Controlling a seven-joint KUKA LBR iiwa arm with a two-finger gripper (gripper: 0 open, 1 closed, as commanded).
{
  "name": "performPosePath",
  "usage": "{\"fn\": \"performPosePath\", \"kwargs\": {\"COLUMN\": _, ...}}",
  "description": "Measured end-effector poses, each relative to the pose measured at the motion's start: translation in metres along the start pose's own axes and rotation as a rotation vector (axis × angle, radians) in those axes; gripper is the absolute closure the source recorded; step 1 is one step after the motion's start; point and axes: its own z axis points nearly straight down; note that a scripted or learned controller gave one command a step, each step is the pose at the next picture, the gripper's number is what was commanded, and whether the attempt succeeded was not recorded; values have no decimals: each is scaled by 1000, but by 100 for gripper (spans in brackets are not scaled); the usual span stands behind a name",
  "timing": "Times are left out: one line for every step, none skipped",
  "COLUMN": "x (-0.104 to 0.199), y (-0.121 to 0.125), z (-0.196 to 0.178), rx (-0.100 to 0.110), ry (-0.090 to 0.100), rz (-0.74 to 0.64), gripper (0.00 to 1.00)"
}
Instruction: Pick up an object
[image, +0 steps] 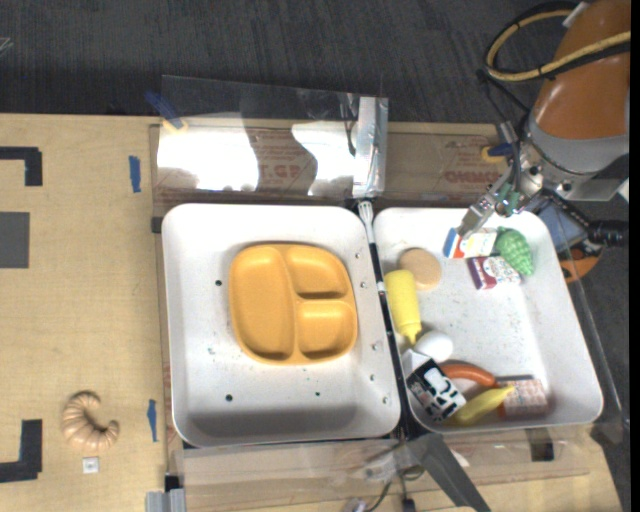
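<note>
Gripper (480, 212) sits at the far edge of the right bin (560, 340), above the white card packet (478, 243) and green object (515, 250); can't tell how the jaws are set. Nothing visibly held. Risks, my read: packet, green object and maroon box (492, 271) are touching, so a descent may nudge them apart or pinch two. So near the bin wall, a finger could clip the rim.

Yellow-orange divided tray (293, 300) in white left bin (190, 250), yellow bottle (404, 304), tan disc (421, 268), green lump (515, 250), maroon-and-white packet (493, 271), orange-banded grey arm (585, 95), tan croissant (88, 420).
</note>
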Motion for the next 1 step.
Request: {"fn": "performPosePath", "kwargs": {"x": -1, "y": 0, "z": -1, "rx": -1, "ry": -1, "rz": 1, "gripper": 0}}
